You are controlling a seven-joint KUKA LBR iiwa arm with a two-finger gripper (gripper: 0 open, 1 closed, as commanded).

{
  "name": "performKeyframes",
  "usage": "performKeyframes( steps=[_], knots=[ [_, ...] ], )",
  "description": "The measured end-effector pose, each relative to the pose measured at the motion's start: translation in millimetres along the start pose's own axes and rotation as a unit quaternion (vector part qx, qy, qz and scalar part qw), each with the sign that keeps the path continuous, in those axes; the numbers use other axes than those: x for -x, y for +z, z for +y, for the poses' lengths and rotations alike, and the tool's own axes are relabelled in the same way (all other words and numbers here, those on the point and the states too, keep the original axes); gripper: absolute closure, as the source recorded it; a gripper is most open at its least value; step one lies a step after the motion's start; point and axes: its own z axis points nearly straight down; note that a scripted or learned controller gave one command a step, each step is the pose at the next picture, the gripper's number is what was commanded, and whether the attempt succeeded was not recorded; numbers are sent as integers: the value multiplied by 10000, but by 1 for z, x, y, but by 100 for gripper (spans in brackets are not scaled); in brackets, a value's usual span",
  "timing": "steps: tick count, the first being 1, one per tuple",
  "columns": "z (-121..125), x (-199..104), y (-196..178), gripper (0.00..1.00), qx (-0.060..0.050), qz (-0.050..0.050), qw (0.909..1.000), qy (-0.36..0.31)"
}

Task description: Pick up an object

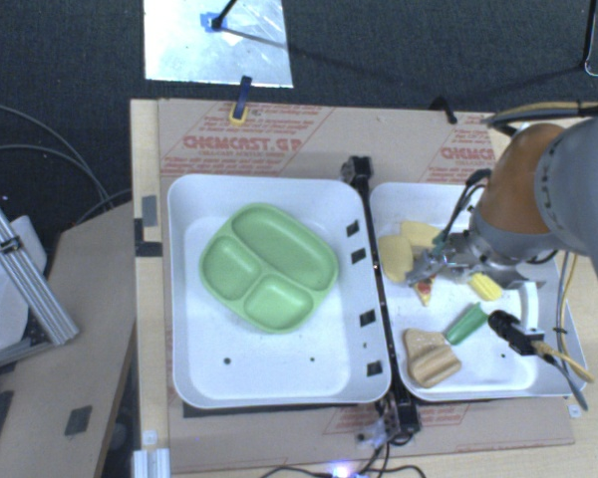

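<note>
My gripper [429, 270] is low in the right bin [498, 378], over its left half. Directly under its tip lies a small orange-red piece [424, 291]; contact between the two is unclear. To the left of the gripper lie pale yellow pieces [401, 247]. A bright yellow piece [485, 287] sits to its right, close under the wrist. Nearer the front lie a green stick-shaped object [465, 324] and a tan bread-like piece [431, 358].
The left bin [204, 366] holds a green divided plate [269, 265]. A black divider with clips [371, 267] separates the two bins. The arm covers the right bin's upper right part. Cardboard [279, 139] lies under both bins.
</note>
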Motion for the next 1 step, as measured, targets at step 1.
performKeyframes(
  steps=[1],
  knots=[
    [-1,-1,-11,100,-1,4,10000,-6]
  ],
)
